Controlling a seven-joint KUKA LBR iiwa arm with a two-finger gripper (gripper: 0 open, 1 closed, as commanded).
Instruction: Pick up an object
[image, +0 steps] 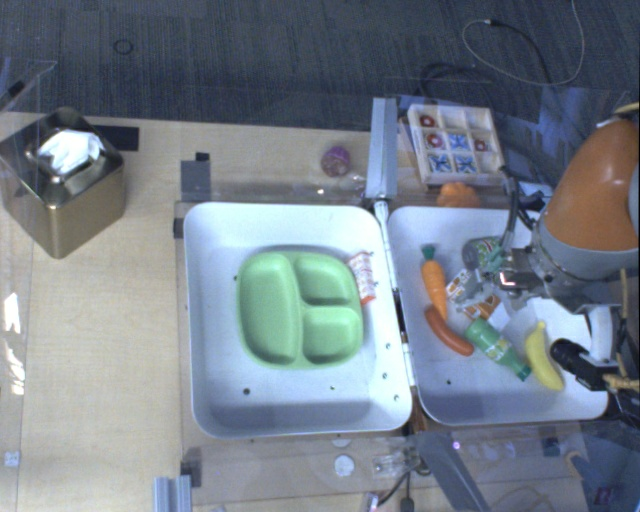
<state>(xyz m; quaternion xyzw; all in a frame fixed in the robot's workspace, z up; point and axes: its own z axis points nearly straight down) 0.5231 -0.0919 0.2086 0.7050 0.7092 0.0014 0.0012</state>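
While the gripper (487, 272) hangs low over the middle of the right bin (432, 395), whether its fingers are spread or closed cannot be told from where I stand; the wrist and a tangle of metal hide them. Nothing can be seen held.

Contents of the right bin: a carrot (434, 284) lies toward the left wall, a sausage (447, 331) just below it, a green bottle (496, 345) slanting toward the near right corner, and a banana (544, 357) against the right wall. Some crumpled packets (462, 288) sit directly beside the gripper, between it and the carrot. The left bin (210, 400) carries a green divided plate (299, 306) at its centre and a small wrapper (362, 274) by its right wall.

Risks, in my judgement:
- Crowding. The packets, bottle and sausage lie close together, some touching. A descent here could catch two at once or wedge a finger on one and push the rest aside.
- Slippage. The bottle and sausage are rounded and would likely roll from an off-centre pinch.
- Thin packets may crumple flat and leave nothing to grip.
- The banana sits tight to the wall, which leaves little room for a finger.
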